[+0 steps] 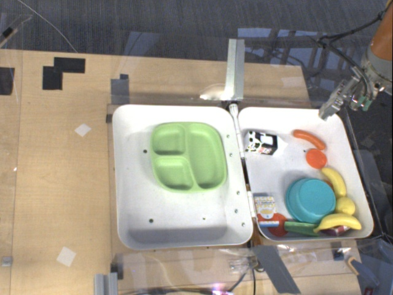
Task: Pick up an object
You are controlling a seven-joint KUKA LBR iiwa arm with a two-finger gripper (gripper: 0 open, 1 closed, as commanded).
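camera view: the tool (334,106) sits at the upper right of the frame, above the top right corner of the right bin (279,117), hanging off the grey arm (379,54) with its orange band. nothing is between its fingers; whether they are apart or together, cannot tell, too small and blurred.

two white bins lie side by side on the wooden desk (55,183), mid frame. the left bin (132,214) holds a green divided plate (186,156), three compartments, lying flat toward the bin's upper middle.

the right bin holds the pickable stuff, all well below and left of the tool. a black and white toy (261,142), cow-like, in the upper left part. an orange sausage-shaped piece (308,138) in the upper right part, an orange round piece (316,158) just below it. a teal bowl (311,200) in the lower middle. a yellow banana (333,179) at the bowl's upper right edge, a second yellow banana (339,222) along the lower right of the bowl, touching it. something dark purple (334,230) under that banana, unclear what. a small carton (265,206) with blue and red print left of the bowl, a red piece (276,226) below it, a green stick-like piece (301,227) along the bowl's bottom edge.

a grey metal post (236,69) stands behind the gap between the bins. black tape shapes (61,71) at upper left of the desk.
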